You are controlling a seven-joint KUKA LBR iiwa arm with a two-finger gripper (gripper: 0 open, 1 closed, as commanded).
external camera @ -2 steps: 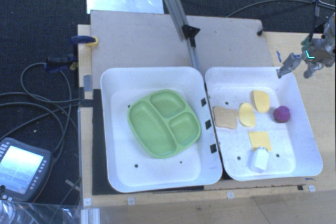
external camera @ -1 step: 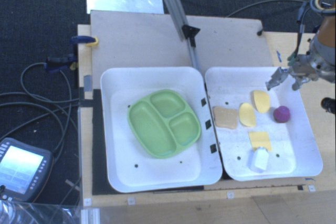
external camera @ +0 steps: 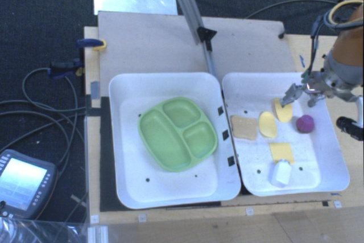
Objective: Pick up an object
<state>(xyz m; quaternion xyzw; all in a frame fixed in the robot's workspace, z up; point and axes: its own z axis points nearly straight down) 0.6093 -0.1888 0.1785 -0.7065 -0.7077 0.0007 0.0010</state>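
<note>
The gripper hangs over the far part of the right bin, its two fingers spread apart with nothing between them. One finger reaches down and left to just above a yellow oval piece; whether it touches that piece cannot be told. The other finger sits to the right, above bare bin floor.

Just right of and slightly nearer than the yellow oval lies a small purple ball. To the left of the oval is a second yellow oval piece, and beside that, further left, a tan slice like bread close to the bin's left wall. Nearer the camera lie a yellow square block and, touching its near edge, a small white object.

The left bin holds a green divided plate with three compartments, lying flat near its middle.

Both bins sit side by side on the table. The arm comes in from the right, grey at the wrist with orange above.
</note>
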